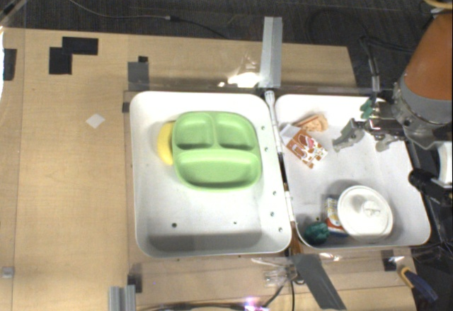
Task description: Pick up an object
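My gripper (365,139) hovers over the upper right part of the right bin (396,182), reaching in from the right. Its two grey fingers (346,137) stand apart, open, with only bare bin floor between them. A small red-and-white snack packet (306,146) lies just left of the gripper, with a tan piece (312,122) above it. Lower in the same bin sits a white round bowl (364,211), a colourful can (332,213) against its left side, and a dark teal object (316,232) in the near left corner.
The left bin (205,221) holds a green divided plate (215,149) with a yellow object (164,144) tucked under its left edge. A grey metal post (272,54) stands behind the seam between the bins. Wooden bench surface (64,175) spreads to the left.
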You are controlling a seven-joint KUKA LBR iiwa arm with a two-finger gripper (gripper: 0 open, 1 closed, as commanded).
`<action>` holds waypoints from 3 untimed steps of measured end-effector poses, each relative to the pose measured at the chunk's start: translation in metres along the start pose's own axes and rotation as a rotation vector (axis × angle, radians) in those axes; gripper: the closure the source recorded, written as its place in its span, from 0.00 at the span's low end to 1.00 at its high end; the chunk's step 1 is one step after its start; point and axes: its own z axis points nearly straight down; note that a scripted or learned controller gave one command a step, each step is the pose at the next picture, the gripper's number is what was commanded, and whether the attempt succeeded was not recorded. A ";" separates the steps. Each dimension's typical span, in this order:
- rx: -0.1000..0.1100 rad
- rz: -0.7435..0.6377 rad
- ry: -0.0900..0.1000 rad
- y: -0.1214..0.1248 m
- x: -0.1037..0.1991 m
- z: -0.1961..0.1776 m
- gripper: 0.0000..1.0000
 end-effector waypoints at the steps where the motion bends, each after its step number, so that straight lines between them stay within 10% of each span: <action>1: 0.000 0.001 0.000 0.078 0.033 0.084 0.00; 2: -0.034 -0.040 -0.002 0.100 0.001 0.159 0.00; 3: -0.026 -0.149 0.004 0.150 -0.045 0.165 0.00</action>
